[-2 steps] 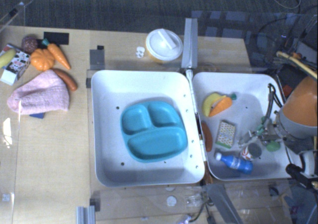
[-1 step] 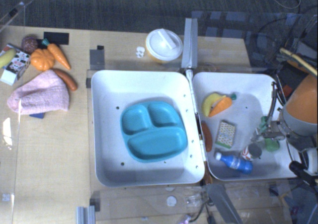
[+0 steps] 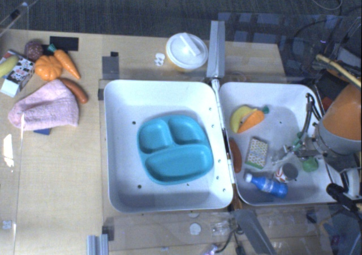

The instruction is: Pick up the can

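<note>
Arm (image 3: 341, 119) sits highest, reaching in from the right over the right bin (image 3: 266, 86). Its pincer (image 3: 299, 152) is low in that bin's right half, and clutter hides whether it's open or closed.

Risks, judged from the layout, biggest item first:
- Counter (image 3: 56, 186) and left bin (image 3: 121, 152) with the blue divided plate (image 3: 175, 149): well apart from the work, no concern.
- Right bin: the target is near the front-right corner, so there's little room to approach. The pincer could clip the bin wall.
- Blue bottle (image 3: 269, 185): lies on its side just beside the target, cap end toward it. The likeliest failure is grabbing or nudging the bottle instead. It will probably roll.
- Patterned packet (image 3: 257, 152): near, to the left. A wide sweep could drag it.
- Can (image 3: 289, 172): looks like the small grey cylinder standing just below the pincer, between the bottle cap and a green object (image 3: 310, 164). Not gripped as far as I can see. It's small and round, so an off-centre close would squirt it out or tip it.
- Green object: just beside the pincer, and could get pinched along with the can.
</note>
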`<state>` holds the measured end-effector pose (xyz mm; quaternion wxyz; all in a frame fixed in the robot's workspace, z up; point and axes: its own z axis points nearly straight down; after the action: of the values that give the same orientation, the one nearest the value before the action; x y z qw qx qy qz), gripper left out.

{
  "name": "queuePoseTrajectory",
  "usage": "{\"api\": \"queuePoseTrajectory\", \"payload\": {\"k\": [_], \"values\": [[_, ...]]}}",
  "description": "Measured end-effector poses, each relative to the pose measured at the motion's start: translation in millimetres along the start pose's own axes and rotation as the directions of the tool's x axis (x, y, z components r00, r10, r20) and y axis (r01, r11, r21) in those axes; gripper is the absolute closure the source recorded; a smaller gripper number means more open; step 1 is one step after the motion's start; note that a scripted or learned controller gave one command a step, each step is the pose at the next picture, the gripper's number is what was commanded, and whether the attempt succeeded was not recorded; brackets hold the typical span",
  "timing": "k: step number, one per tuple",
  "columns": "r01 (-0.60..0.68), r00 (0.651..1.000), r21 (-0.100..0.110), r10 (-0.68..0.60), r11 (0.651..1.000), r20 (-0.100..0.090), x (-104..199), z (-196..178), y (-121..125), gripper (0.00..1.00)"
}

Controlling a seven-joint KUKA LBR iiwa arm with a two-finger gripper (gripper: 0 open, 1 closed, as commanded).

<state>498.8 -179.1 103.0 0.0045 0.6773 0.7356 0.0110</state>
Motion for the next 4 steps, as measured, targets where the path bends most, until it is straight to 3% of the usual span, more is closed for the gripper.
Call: {"api": "queuePoseTrajectory", "payload": {"k": [1, 2, 3, 4], "values": [[0.202, 0.979, 0.009, -0.202, 0.979, 0.013, 45.6, 12.8, -3.6, 0.0], [0.201, 0.979, 0.0, -0.201, 0.98, 0.02, 44.9, 0.3, -0.1, 1.0], [-0.117, 0.993, 0.019, 0.117, 0.993, 0.012, 21.5, -78.4, 3.1, 1.0], [-0.117, 0.993, 0.019, 0.117, 0.993, 0.012, 21.5, -78.2, 3.0, 0.0]]}}
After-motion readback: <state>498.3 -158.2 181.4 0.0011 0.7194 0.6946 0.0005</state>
